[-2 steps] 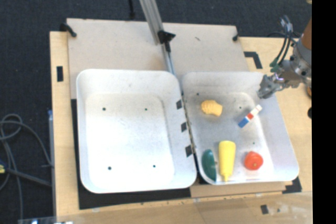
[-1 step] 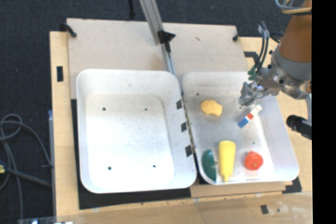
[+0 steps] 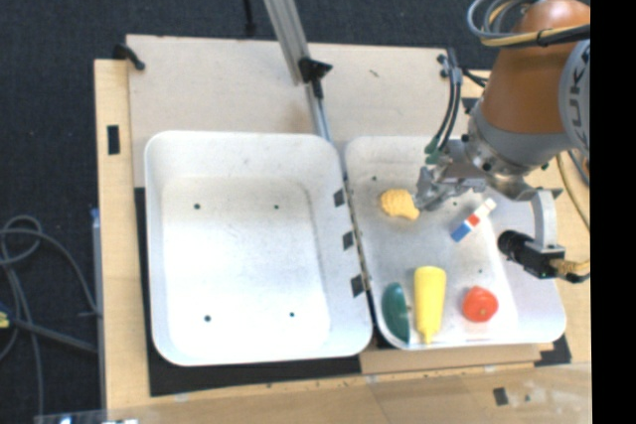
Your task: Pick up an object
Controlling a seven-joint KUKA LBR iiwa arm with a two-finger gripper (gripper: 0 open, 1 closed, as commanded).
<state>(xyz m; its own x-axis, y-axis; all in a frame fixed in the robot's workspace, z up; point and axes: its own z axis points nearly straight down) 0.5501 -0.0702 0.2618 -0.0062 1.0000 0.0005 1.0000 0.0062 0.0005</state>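
Nothing is yet lifted: the gripper (image 3: 429, 197) is seen low in the right bin (image 3: 537, 318), at three o'clock of the yellow object (image 3: 398, 205), jaws' state indiscernible.

We see the grey arm reaching in from the right, its orange band uppermost, wrist angled downward and leftward, the hand (image 3: 434, 191) lowered near the right bin's floor.
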